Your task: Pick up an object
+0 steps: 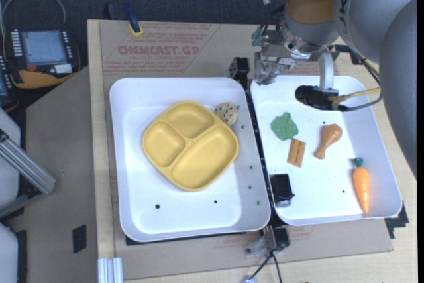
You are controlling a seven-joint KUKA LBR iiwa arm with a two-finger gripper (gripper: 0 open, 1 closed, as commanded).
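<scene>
White bins [126, 142] sit on the brown surface [99, 76]; the pincer [268, 73], its spread unclear, hovers far-left of the green toy [285, 126].

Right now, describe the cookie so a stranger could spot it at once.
Start at the left bin, which holds a yellow divided plate. Look at the plate's upper right edge, toward the wall between the two bins: the cookie sits there against the rim. It is small, round and tan with dark specks, unlike the toy foods in the right bin.
</scene>
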